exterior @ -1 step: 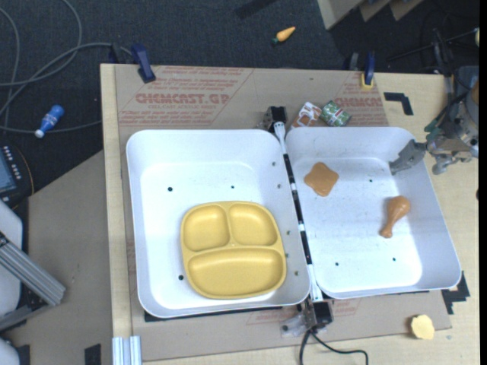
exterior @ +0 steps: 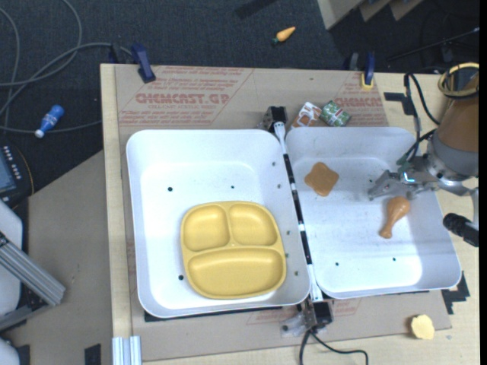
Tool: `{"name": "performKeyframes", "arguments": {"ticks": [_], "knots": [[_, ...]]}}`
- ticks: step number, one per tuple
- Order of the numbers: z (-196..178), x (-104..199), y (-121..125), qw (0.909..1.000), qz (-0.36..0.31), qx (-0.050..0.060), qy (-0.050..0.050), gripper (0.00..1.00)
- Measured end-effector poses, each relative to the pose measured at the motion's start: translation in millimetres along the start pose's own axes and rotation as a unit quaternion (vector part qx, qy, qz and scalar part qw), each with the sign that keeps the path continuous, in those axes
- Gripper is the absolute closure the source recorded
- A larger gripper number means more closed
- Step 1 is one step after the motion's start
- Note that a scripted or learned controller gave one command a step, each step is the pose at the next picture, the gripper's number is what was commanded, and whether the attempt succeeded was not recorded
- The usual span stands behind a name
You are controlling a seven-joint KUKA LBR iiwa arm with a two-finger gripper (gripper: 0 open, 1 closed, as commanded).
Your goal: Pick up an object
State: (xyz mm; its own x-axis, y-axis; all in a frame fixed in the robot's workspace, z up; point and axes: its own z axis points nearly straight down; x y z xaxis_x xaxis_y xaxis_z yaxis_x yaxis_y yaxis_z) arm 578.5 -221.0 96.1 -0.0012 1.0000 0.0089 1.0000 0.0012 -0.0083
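One drumstick (exterior: 394,216) lay just below my gripper (exterior: 397,181), its long axis slanting down-left; my fingers stood spread, holding nothing.

The hand (exterior: 396,185) hovers just above a toy drumstick (exterior: 393,214).

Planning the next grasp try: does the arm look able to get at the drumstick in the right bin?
Probably yes. The gripper hovers just above the drumstick, which lies alone on the right bin floor, apart from the orange piece, with nothing over it.
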Motion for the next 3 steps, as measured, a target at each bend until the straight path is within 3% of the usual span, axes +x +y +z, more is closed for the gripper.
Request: {"name": "performKeyframes", "arguments": {"ticks": [1, 2, 3], "knots": [[13, 12, -41, 1.0, 0.001, -0.001, -0.003, 0.0], [1, 11, -38, 1.0, 0.001, -0.005, -0.005, 1.0], [12, 76, 36, 1.0, -0.004, -0.006, -0.003, 1.0]]}}
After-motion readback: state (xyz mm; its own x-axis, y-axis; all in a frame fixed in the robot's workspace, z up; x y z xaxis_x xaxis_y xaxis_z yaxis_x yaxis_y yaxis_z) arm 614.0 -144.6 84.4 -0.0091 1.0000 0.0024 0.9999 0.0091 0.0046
